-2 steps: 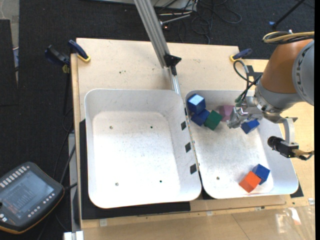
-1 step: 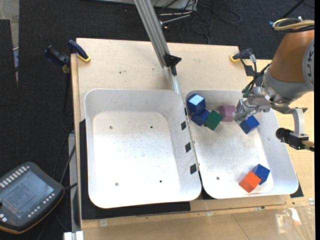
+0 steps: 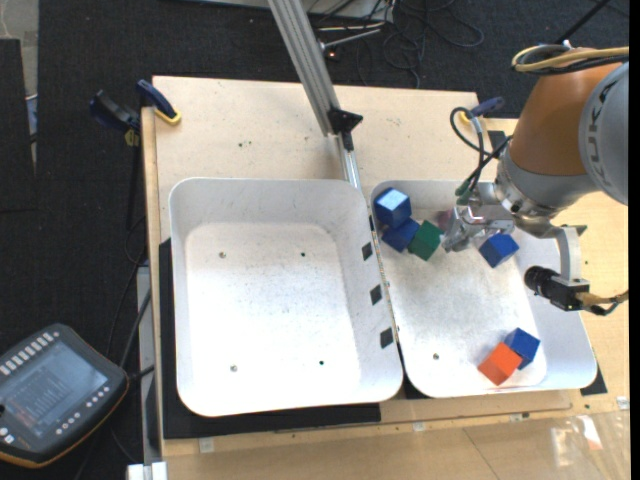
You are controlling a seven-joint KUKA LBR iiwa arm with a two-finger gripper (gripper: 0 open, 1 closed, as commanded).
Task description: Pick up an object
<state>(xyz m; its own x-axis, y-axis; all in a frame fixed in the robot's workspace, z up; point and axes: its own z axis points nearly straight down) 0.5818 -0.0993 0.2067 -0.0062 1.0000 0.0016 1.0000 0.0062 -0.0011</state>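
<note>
My gripper [image 3: 465, 230] hangs over the upper part of the right bin [image 3: 450, 313]. A blue block [image 3: 498, 249] shows just below and to the right of it, partly covered by the wrist; whether it is held cannot be made out. A green block [image 3: 427, 240] lies just left of the gripper. Two more blue blocks [image 3: 392, 206] [image 3: 400, 235] sit by the bin's upper left wall. In the lower right corner an orange block [image 3: 499, 365] touches another blue block [image 3: 523, 345].
The left bin [image 3: 200, 218] lies beside the right one, sharing a middle rim with black markers. A slanted metal rail [image 3: 305, 53] runs down to the bins' top junction. Clamps [image 3: 150, 103] sit at the bench's far left corner. A pendant [image 3: 50, 393] lies at the lower left.
</note>
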